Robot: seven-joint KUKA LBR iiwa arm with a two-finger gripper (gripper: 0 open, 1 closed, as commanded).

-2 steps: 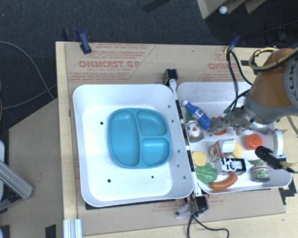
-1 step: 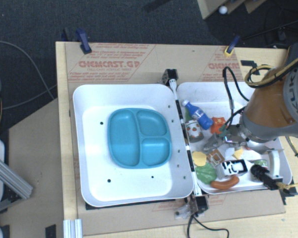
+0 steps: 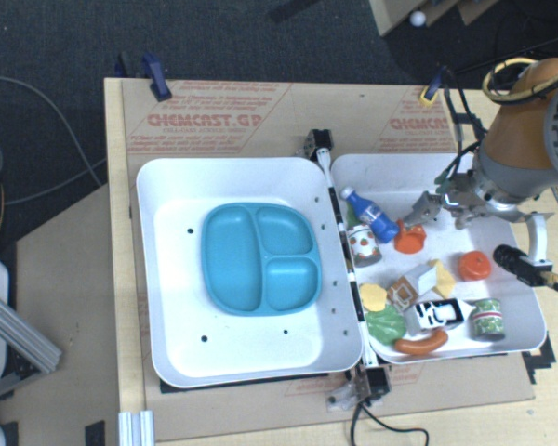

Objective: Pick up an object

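My gripper [image 3: 439, 213] hangs over the back of the right bin [image 3: 530, 334], open, with nothing between its fingers. Just below and left of it lies a small orange-red piece [image 3: 409, 241]. A blue bottle [image 3: 370, 216] lies left of that, with a small red-labelled can [image 3: 361, 243] beside it. An orange round piece [image 3: 475, 266] sits to the gripper's lower right. Nearer the front lie a yellow wedge [image 3: 444, 277], a yellow disc [image 3: 374, 296], a brown box [image 3: 402, 293], a black-and-white item [image 3: 439, 313], a green can [image 3: 488, 319], a green leafy piece [image 3: 385, 324] and a sausage [image 3: 420, 344].
The left bin [image 3: 167, 193] holds a blue divided plate [image 3: 260, 256]. A dividing wall between the two bins runs down the middle. The arm's grey and orange body [image 3: 521, 137] rises at the right, above the right bin's far corner.
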